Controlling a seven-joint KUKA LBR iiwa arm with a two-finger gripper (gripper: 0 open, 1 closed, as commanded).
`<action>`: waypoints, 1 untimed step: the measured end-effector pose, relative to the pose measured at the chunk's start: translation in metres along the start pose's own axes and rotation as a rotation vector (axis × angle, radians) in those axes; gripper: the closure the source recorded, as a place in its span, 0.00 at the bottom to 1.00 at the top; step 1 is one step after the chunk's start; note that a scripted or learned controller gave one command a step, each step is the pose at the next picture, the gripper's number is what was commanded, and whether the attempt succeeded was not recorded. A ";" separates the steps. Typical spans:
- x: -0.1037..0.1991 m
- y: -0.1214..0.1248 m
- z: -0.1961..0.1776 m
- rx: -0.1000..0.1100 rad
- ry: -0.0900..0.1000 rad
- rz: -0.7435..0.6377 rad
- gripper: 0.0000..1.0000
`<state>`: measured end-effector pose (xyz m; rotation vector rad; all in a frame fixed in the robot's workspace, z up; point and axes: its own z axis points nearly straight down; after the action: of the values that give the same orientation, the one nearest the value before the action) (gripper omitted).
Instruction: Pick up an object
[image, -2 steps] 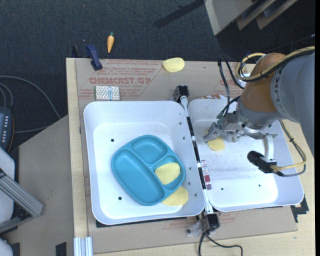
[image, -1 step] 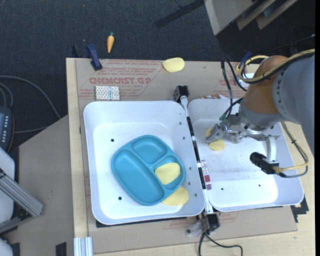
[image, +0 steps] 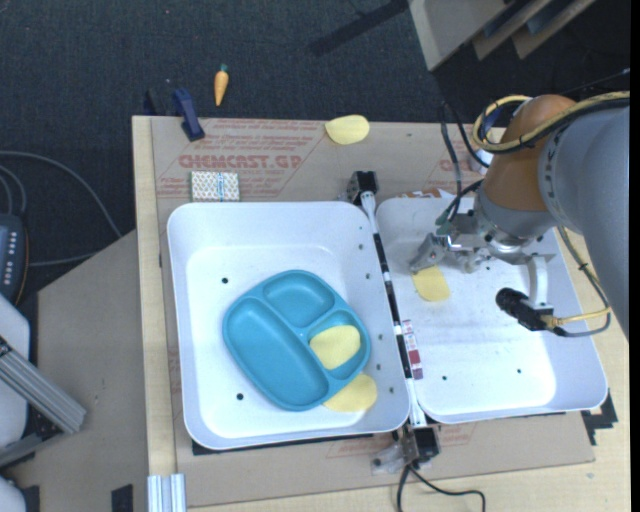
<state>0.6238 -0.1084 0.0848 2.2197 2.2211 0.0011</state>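
My claw (image: 437, 254) hangs low in the right bin (image: 560, 395), at its far left part, and right under its tips lies a yellow chip (image: 432, 285), pale, flat and rounded. That's my target, I reckon. Are my prongs apart or together? I can't tell from here; the wrist hides too much, and nothing shows between them.

How will it handle? It looks light, thin and smooth, likely plastic or foam, so no weight worry. The trouble is its flatness: it lies on the slick white floor and could skate away as I close. I'd come straight down and pinch across its narrow width, tips pressed to the floor on both sides, closing gently so it doesn't pop out.

Now the count. Two white bins, side by side. In the left bin (image: 190, 250) sits one blue tray (image: 270, 345) with three wells. One yellow piece (image: 336, 345) rests in its near-right well, and another yellow one (image: 352, 394) lies just beside the tray's near edge, touching it, as far as I can tell. A fourth yellow piece (image: 347, 129) sits out on the table (image: 270, 165), beyond the bins. So four yellow pieces in all, one of them in my bin. Also one small carrot (image: 221, 86) on the floor past the table, and one patterned packet (image: 215, 185) on the table near the left bin's far corner.
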 end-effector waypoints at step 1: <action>0.013 -0.024 0.000 0.004 0.002 0.001 0.00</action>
<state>0.6001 -0.0950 0.0845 2.2231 2.2231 -0.0014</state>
